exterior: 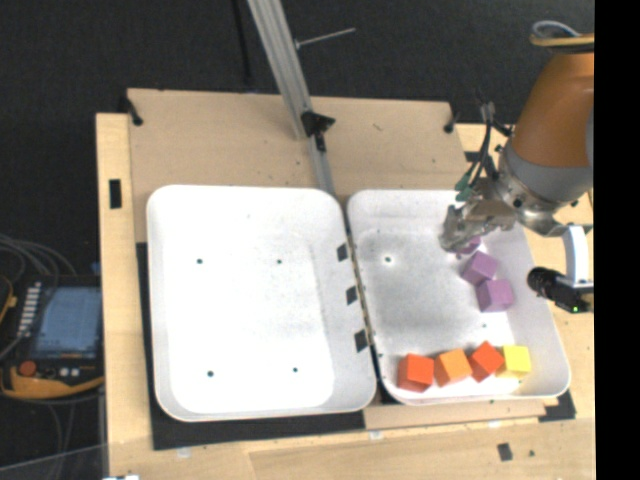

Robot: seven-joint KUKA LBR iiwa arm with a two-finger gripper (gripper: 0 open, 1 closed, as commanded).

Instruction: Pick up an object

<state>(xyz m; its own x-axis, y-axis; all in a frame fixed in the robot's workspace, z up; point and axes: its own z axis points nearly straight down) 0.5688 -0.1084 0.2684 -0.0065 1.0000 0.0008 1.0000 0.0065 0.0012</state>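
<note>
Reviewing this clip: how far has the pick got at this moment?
Done: the end effector is down inside the right bin, just above the two purple blocks. In hand: nothing visibly gripped; both purple blocks lie on the bin floor. Left: closing on a block and lifting it. The row of orange, red and yellow blocks along the near wall looks untouched.

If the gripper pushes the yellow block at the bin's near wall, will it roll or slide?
The yellow block has flat faces, so it will probably slide, not roll. It looks rigid and likely light for its size. It lies against the right bin wall beside a red block, so a push may jam it or move its neighbour.
</note>
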